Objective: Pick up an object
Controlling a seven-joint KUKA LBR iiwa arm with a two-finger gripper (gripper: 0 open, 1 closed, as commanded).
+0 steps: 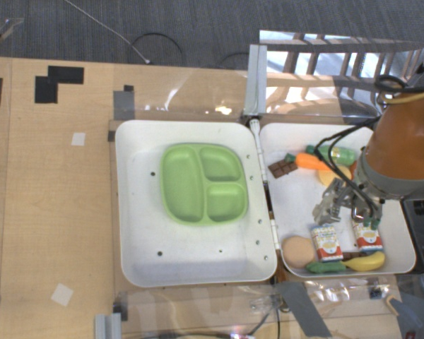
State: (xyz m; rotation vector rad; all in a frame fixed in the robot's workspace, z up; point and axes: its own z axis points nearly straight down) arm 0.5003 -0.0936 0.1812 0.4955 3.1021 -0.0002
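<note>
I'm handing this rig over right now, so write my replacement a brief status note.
Gripper: low over the right white bin, above the two small juice cartons; nothing visibly held.
Items: brown chocolate bar, orange carrot, tan egg-like ball, green bean pod and yellow banana all lie in the right bin. The green divided plate sits in the left white bin.
Done: approach only.
Left: grasp and lift an object.

Green divided plate (202,183), left bin (138,260)
</note>
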